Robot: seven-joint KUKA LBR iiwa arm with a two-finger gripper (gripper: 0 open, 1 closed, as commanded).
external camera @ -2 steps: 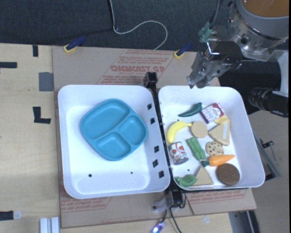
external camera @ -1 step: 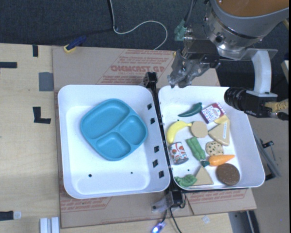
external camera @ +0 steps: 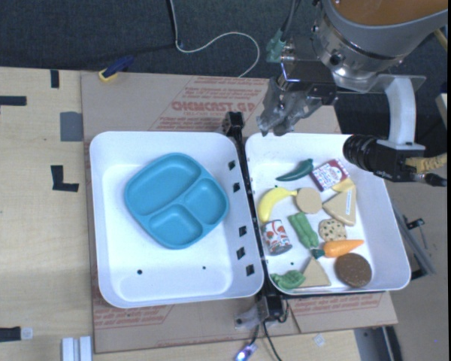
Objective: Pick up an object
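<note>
**Hovering gripper above the far edge of the toy-food bin**

Starting at the near edge of the right bin (external camera: 397,280), a round brown cookie (external camera: 353,270), a tan wedge (external camera: 316,274) and a green leafy piece (external camera: 289,280) are seen. Just beyond them an orange carrot (external camera: 341,248) is laid, with a speckled cracker (external camera: 331,229), a green pod (external camera: 304,229) and a small red-and-white can (external camera: 276,236) alongside. Farther back, a yellow banana (external camera: 273,200), a tan round piece (external camera: 309,200), a pale wedge (external camera: 343,205), a red-and-white packet (external camera: 328,174) and a dark green pepper (external camera: 295,171) are found.

In the left bin (external camera: 105,149), a blue three-compartment plate (external camera: 176,199) is set, slightly tilted in plan.

At the far side, the gripper (external camera: 274,122) is held over the far left corner of the right bin, near the divide between the bins. Nothing is seen between its fingers; how widely they are spread cannot be told. All objects are left lying in the bins.
</note>
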